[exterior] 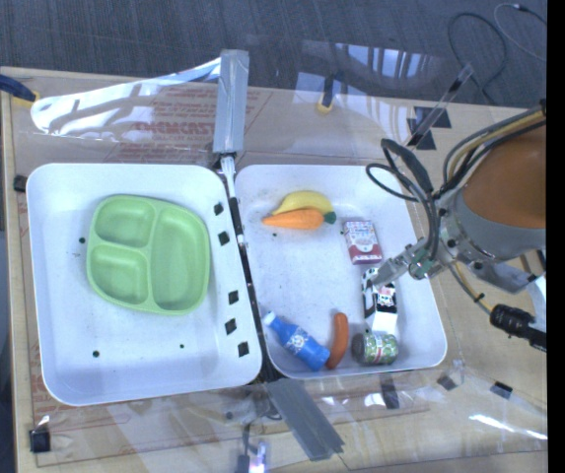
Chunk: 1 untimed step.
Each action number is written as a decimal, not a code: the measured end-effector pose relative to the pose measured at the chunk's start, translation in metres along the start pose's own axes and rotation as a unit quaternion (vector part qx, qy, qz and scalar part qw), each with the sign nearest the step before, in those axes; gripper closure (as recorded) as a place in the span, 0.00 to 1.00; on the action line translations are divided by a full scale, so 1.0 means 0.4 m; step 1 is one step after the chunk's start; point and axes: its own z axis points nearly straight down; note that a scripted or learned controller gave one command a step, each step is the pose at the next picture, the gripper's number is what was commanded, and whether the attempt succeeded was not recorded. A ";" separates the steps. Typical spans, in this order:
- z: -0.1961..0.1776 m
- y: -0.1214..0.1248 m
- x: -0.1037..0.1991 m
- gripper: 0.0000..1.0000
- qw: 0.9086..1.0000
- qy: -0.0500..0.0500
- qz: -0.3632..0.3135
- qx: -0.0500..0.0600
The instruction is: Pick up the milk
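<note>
The milk (383, 306) is a small carton, white with black patches like a cow's hide, lying in the right bin (292, 180) toward four o'clock, close to the right wall. Its long side runs roughly twelve to six. Any print on it is too small to read from here.

Just at its twelve o'clock lies a red and white packet (361, 240) with lettering I can't make out. At its six o'clock, touching or nearly so, sits a green can (376, 347) on its side. Left of the can are a reddish sausage (339, 337) and a blue bottle (295, 341) (both near the bin's lower edge). A yellow banana (303, 202) and an orange carrot (295, 220) lie together near twelve o'clock. The left bin (55, 363) holds a green divided plate (150, 253).

The arm comes in from three o'clock, its orange band high over the bench edge, cables looping above. The gripper (386, 282) slants down and left, its tip right at the carton's upper end. I cannot tell how wide the claw stands, nor whether the carton is in it.
</note>
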 end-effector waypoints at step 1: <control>0.260 -0.001 0.006 0.00 1.000 0.002 -0.011 0.002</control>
